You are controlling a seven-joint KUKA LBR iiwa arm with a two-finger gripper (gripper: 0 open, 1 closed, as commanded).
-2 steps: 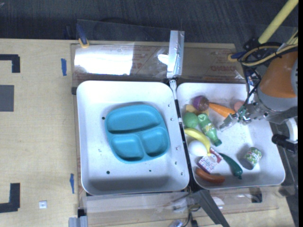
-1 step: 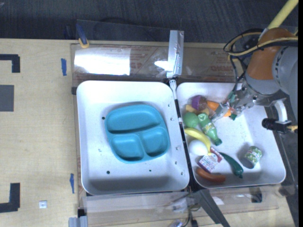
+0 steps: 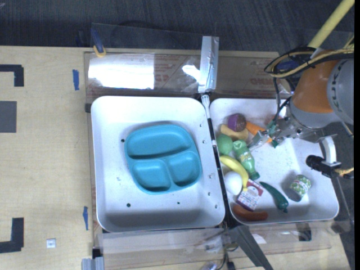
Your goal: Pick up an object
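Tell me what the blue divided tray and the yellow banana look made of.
Blue divided tray: likely moulded plastic, matte with a soft sheen, one even colour, rounded compartment walls. Yellow banana: probably toy plastic, smooth and glossy, uniformly bright; too small to be sure.

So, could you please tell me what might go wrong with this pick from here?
The gripper is low over the crowded pile in the right white bin; the purple round vegetable, orange carrot piece and green pepper touch, so it may nudge or grab two.
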